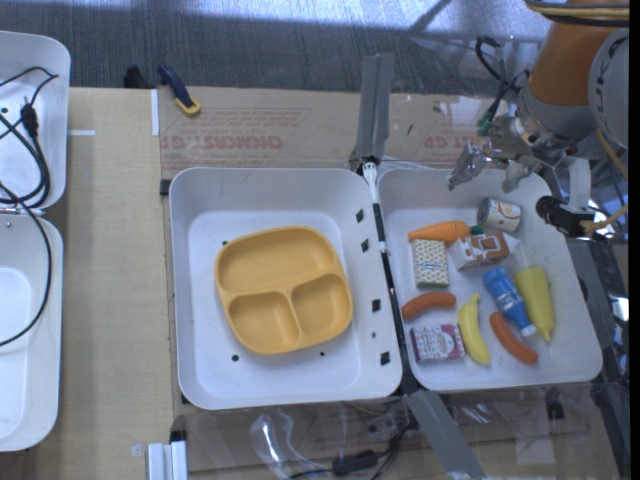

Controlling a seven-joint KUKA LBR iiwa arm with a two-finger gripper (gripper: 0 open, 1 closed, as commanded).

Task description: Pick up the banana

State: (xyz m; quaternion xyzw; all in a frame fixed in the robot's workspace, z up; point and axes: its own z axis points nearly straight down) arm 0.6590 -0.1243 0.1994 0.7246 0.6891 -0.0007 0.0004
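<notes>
The grey arm's metal two-finger gripper (490, 160) is hovering over the far rim of the right-hand shallow white bin (585, 368), its fingers standing apart and holding nothing. The small yellow plastic banana (473, 329), the target, is lying near the bin's front edge, between a red-and-white carton (435, 344) and an orange-red toy sausage (513, 337), just beside a blue bottle (507, 299). The approach step is judged to be only beginning; the next move is calling for a reach toward the front and a descent into that tight gap
</notes>
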